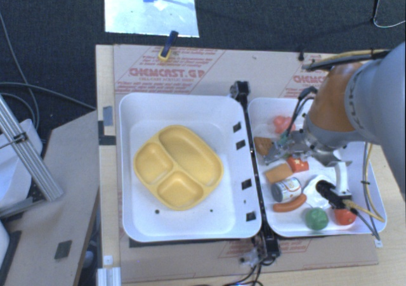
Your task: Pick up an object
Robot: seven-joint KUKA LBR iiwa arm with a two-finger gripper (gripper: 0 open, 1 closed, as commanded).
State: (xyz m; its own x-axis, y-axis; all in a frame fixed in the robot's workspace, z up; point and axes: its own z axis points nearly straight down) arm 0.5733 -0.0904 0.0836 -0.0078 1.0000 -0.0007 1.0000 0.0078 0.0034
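Observation:
My gripper [283, 149] is low in the right bin [371, 170], near its left side. It hangs among several small things. A brown piece [262, 146] lies just to its left, a red block [297, 165] just below it and an orange block [278, 173] below and to the left. A red-orange piece [280, 123] lies beyond it. I see nothing between the fingers.
Nearer the front of the right bin lie a small can [287, 188], a sausage [290, 204], a green ball [316, 218] and a red ball [345, 217]. The left bin [136, 107] holds a yellow divided plate [177, 165]. A black divider [249, 164] separates the bins.

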